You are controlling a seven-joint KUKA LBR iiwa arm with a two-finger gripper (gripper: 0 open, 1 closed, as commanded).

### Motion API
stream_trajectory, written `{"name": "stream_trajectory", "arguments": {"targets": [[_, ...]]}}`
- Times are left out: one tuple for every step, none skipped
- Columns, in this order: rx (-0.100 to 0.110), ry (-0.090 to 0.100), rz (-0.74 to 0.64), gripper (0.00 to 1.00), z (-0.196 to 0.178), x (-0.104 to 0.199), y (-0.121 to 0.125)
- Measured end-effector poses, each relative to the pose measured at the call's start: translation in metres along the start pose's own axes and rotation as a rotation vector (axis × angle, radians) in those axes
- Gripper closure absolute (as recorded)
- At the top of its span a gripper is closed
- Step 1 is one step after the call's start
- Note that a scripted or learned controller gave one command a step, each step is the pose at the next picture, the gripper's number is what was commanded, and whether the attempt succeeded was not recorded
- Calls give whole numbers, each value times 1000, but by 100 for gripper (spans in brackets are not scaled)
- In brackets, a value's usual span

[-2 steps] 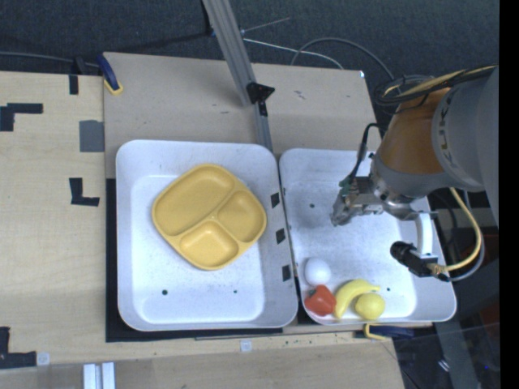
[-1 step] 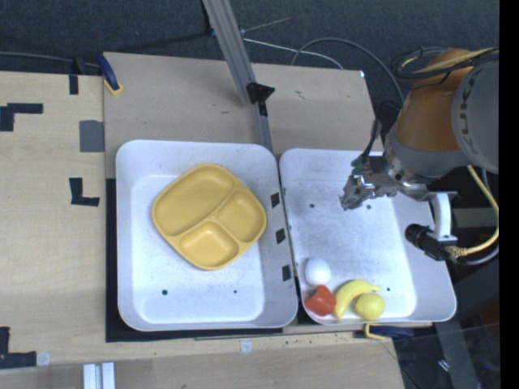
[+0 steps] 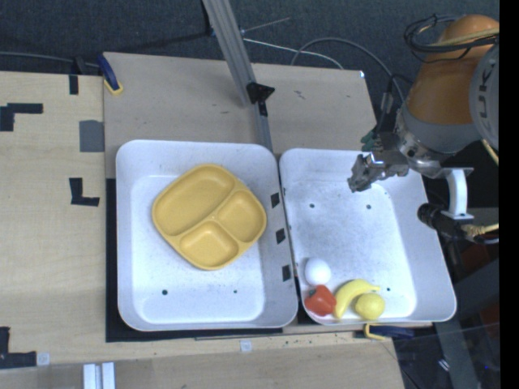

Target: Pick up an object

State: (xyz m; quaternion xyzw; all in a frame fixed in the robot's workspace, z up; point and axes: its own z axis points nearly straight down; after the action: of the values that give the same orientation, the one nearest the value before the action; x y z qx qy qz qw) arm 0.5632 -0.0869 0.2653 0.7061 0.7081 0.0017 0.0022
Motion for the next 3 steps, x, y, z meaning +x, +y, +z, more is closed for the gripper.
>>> {"name": "stream_trajectory", "arguments": {"targets": [[6, 1, 1, 100, -7, 0, 0], [7, 2, -4, 100, -2, 60, 4], [8, 2, -5, 100, 4, 122, 1]]}}
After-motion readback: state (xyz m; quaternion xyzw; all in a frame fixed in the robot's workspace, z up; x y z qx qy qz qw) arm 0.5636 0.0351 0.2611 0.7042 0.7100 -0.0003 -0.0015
